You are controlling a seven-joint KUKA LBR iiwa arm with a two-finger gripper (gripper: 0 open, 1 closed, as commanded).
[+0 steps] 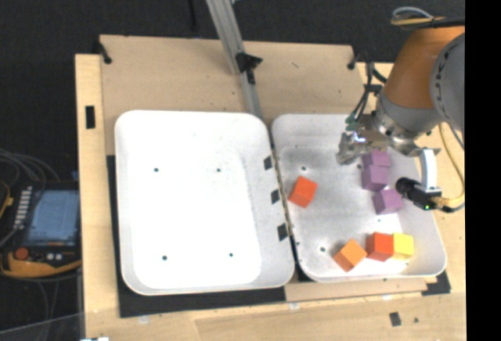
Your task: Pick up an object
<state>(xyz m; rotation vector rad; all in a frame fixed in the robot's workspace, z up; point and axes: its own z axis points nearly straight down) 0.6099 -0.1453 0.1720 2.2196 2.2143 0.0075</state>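
While your end effector (362, 142) hangs low over the right bin (313, 136), just beside the upper purple block (378, 168), you are in the approach step, its grip unreadable from here, so next center over that block and descend squarely.

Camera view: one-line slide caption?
Grey KUKA arm's gripper over right white bin, beside purple blocks; orange, red, yellow blocks scattered.
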